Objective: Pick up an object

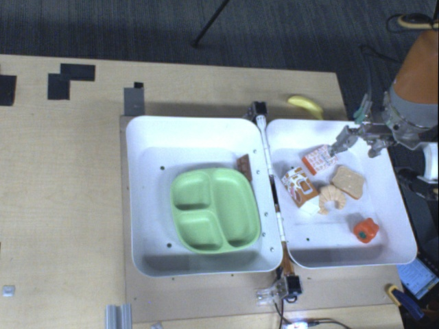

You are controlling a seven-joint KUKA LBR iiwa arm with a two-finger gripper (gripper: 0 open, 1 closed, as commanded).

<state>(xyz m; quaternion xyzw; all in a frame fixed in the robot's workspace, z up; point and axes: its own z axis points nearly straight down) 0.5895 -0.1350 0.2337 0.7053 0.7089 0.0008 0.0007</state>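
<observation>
The right bin (391, 252) holds several small items: a red and white carton (317, 160), a brown and white packet (298, 186), a tan toast slice (348, 181), a small pale piece (332, 196) and an orange-red toy (365, 229). My gripper (358, 144) hangs over the bin's far right part, just above the toast and to the right of the carton. Its fingers are spread open, one fingertip (341, 142) close to the carton's top corner. Nothing sits between them.
The left bin (147, 184) carries a green divided plate (215, 209), with a small brown item (243, 164) at its far right edge. A yellow banana (305, 105) lies on the bench behind the right bin. Cables and clips sit at the near edge.
</observation>
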